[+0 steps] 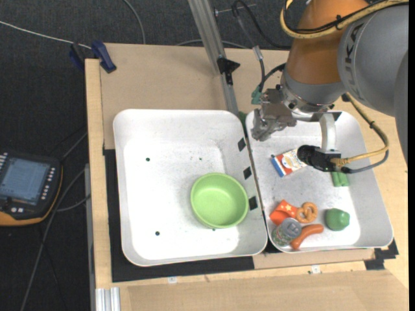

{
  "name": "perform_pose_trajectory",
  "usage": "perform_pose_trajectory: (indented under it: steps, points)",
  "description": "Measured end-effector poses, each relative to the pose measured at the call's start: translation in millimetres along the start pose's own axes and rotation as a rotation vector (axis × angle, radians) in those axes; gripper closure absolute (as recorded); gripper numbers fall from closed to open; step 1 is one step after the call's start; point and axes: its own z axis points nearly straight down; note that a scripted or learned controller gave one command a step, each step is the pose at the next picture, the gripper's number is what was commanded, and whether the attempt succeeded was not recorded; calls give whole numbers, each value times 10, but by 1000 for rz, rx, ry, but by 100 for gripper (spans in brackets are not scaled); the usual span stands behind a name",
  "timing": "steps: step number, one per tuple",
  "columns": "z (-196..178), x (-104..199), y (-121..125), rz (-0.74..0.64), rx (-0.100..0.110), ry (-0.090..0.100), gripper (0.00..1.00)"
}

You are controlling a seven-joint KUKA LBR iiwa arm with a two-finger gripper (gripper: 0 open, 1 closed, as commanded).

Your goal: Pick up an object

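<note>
My tool (266,127) hung over the far left corner of the right bin (362,198); I couldn't tell its opening. The small carton (287,163) lying just nearer looked light and stiff, so I judged its flat sides best to pinch

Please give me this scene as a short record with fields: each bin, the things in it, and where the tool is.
left bin: one green bowl, toward its front right corner
right bin, middle: red, white and blue carton; green stick to its right
right bin, front edge: orange piece; pretzel; green round thing; red sausage shape; grey piece
tool: over the back left part of the right bin, behind the carton
held: nothing seen in the tool
</note>
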Motion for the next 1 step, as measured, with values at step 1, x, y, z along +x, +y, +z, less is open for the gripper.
perform_pose_trajectory:
  steps: [1]
  points:
    - [-60,581,-87,-1,0,0,100]
